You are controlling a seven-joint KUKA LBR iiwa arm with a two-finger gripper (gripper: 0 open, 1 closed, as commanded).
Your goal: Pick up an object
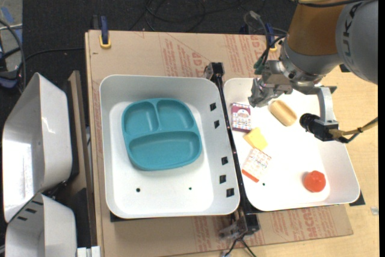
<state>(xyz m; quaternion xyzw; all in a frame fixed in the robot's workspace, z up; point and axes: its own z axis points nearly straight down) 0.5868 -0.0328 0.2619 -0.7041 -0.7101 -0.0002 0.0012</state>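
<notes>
The right bin holds several small things: a tan bread roll, a purple and white box, a yellow block, a white and red packet and a red tomato. My gripper hangs over the bin's far left part, just left of the bread roll and right of the purple box. Nothing shows between its fingers. The grey arm with its orange band comes in from the upper right.
The left bin holds a teal divided plate. A black divider with clips runs between the bins. White tubs stand off the bench at the left. Cables lie on the dark floor behind.
</notes>
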